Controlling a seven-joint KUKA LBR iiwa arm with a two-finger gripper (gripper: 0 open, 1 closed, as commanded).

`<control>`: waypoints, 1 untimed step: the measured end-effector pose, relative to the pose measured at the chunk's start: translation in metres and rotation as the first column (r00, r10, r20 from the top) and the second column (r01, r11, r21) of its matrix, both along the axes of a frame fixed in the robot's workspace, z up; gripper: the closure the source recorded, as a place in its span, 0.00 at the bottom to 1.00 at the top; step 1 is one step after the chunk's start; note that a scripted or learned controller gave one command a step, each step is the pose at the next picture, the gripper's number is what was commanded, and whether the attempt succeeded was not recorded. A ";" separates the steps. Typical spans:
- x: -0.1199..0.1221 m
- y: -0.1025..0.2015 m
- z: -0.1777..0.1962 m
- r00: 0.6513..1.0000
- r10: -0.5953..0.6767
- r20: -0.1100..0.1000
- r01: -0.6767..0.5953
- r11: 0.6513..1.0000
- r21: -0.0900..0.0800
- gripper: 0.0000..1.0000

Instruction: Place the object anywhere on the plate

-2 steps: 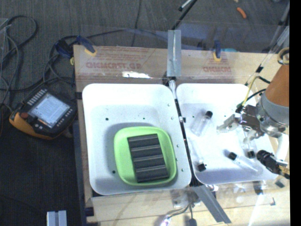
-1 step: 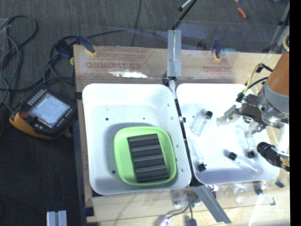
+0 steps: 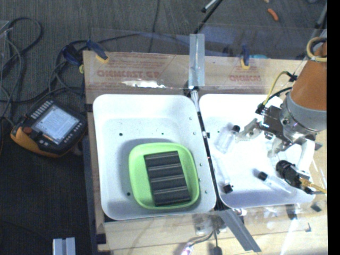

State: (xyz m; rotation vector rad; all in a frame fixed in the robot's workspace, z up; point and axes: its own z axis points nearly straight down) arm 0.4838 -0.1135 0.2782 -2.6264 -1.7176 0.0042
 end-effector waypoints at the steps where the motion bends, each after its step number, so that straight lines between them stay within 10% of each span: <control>1: 0.000 0.036 0.025 0.999 -0.051 0.001 0.051 0.999 -0.003 0.00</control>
